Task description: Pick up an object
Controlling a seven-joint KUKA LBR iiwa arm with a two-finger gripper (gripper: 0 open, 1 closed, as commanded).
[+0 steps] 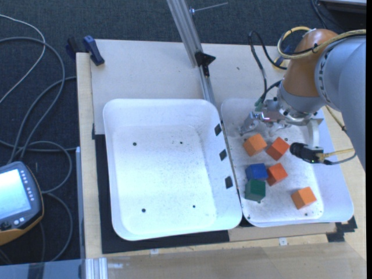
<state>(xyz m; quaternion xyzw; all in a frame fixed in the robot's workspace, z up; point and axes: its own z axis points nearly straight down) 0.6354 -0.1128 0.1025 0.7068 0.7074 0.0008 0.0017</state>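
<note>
Camera view: gripper (260,120) low in right bin (334,182), near orange cube (254,145); jaws' state, cannot tell. Cube likely light, rigid, flat-sided: pinch opposite faces.

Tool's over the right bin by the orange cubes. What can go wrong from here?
1. The tool hangs beside the orange cube, not centred over it; coming down, it may shove the cube rather than grip it.
2. The red-orange cube lies close by and may get knocked.
3. The blue cube and green cube touch near the right bin's left wall: little room for a grasp.
</note>
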